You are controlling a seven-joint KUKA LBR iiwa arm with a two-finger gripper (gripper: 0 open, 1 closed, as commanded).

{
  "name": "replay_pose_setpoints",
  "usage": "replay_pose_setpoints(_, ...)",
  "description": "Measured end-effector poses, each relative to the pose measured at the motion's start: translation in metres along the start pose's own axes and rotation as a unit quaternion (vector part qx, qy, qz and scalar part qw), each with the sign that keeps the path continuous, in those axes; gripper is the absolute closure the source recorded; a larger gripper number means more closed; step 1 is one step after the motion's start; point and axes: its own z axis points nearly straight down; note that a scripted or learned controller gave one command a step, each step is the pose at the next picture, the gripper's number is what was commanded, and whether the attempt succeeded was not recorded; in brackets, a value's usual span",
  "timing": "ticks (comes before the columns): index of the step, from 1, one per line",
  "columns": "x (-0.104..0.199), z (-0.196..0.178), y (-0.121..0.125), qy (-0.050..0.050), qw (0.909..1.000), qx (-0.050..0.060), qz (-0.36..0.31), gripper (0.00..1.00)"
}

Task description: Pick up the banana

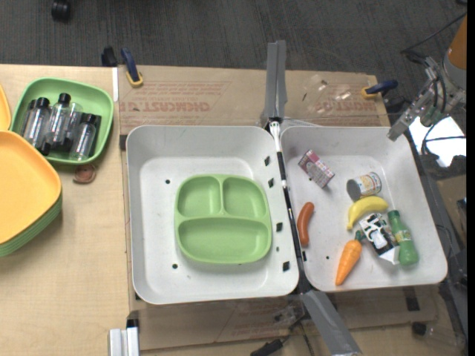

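The gripper (410, 117) hangs at the far right corner of the right bin (434, 273), just over its rim; from here it is small and blurred, so I cannot tell how it is set. The banana (367, 209) lies well below it in that bin, toward the near side, untouched. A can (366, 184) sits between gripper and banana, just above the fruit. Under the banana are a green bottle (401, 237) and a carrot (347, 262), the carrot tilted. Further left of the gripper lie a small pink carton (317, 168) and a sausage (305, 222). Well away to its left, the left bin (148, 273) carries a green tray (222, 219).
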Motion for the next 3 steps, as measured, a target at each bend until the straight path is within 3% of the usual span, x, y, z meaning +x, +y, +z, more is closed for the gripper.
replay_pose_setpoints(1, 0.005, 0.014, -0.005, 0.001, 0.993, 0.0, -0.118, 1.0)
replay_pose_setpoints(2, 0.061, 0.117, 0.007, 0.001, 0.9953, 0.0, -0.097, 1.0)
replay_pose_setpoints(3, 0.068, 0.026, -0.019, 0.0, 0.9818, -0.001, -0.19, 1.0)
